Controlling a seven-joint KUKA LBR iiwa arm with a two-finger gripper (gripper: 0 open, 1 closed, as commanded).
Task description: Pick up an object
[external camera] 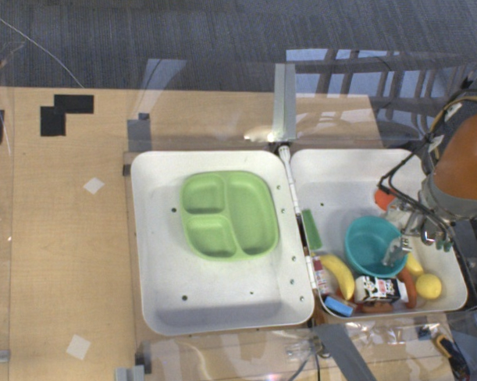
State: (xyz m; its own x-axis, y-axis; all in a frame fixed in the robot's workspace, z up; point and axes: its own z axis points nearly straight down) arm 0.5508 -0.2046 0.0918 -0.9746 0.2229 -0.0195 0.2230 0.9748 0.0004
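Tray point(227, 213): green, three compartments, lying flat in the left bin point(160, 306), well apart from the arm.
Banana point(340, 276): yellow, lying near the front of the right bin point(339, 170), long axis slanting toward the front.
Bowl point(370, 245): teal, upright, sitting just left of the fingers.
Fingers point(397, 252): pointing down at the bowl's right rim, touching or just above it; their spread is too small to judge.
Lemon point(428, 285): yellow, resting just in front of the fingers.

Two bins side by side on the worktop point(61, 254). Left bin point(160, 306) has a divided tray point(228, 215) sitting mid. Right bin point(339, 174): bowl point(371, 245) near the front, banana point(339, 276) just left of it, carton point(380, 289) in front, lemon point(428, 285) at front-right corner.
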